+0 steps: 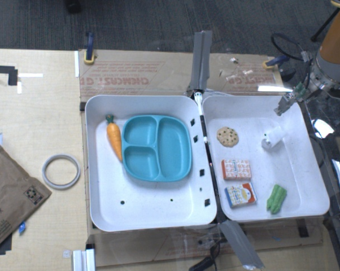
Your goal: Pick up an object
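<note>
Objects to pick are all sitting in the bins: cookie, two small cartons and a green veggie in the right bin, carrot beside the teal tray on the left. Claw hangs over the right bin's far corner holding nothing, can't tell if it's open, so I'd say we're at the approach step. Next it has to pick a target and drop straight onto it.

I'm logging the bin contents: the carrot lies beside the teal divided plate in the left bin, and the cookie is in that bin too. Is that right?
Not quite. The camera view shows the carrot beside the teal divided plate in the left bin, but the cookie lies in the right bin.
</note>
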Controlling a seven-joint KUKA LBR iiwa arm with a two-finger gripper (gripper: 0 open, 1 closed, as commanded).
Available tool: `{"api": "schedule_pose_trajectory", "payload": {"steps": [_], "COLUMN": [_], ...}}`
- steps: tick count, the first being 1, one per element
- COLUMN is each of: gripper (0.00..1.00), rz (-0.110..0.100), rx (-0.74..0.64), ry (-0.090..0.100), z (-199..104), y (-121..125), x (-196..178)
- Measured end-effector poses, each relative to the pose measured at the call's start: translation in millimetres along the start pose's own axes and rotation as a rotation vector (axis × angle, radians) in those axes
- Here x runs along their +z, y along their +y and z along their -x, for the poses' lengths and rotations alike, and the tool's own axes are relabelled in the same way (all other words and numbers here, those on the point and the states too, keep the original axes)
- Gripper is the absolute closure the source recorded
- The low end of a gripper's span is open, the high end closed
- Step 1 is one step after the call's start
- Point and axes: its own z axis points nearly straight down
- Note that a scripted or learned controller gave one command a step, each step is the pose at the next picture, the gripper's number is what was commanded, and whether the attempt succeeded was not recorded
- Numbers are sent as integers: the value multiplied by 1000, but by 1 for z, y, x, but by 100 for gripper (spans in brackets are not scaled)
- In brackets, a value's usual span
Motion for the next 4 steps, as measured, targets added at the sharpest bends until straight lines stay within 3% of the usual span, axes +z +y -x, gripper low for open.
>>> {"api": "schedule_pose_trajectory", "payload": {"steps": [1,2,3,4], "gripper": [100,100,0,0], "rz": [-1,-2,-3,-4], "rx": [-76,287,288,359], "ry": [1,1,1,1], "z": [-51,-123,-123,-136], "y": [28,31,31,20], "x": [11,-26,-26,24]}}
